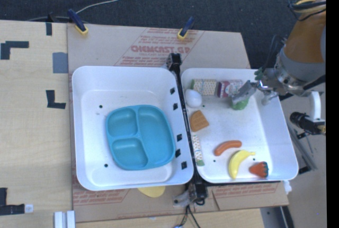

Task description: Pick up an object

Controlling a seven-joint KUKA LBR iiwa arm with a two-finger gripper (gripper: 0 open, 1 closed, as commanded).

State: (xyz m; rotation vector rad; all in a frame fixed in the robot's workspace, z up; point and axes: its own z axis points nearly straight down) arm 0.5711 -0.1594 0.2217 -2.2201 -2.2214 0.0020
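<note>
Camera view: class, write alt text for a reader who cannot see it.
A grey arm's gripper reaches from the right over a green object in the right white bin, which also holds a banana, sausage, strawberry, egg and bread slice. The left bin holds a blue divided plate.

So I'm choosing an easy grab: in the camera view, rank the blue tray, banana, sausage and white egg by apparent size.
Largest to smallest:
1. blue tray
2. banana
3. sausage, close to the banana
4. white egg
</note>
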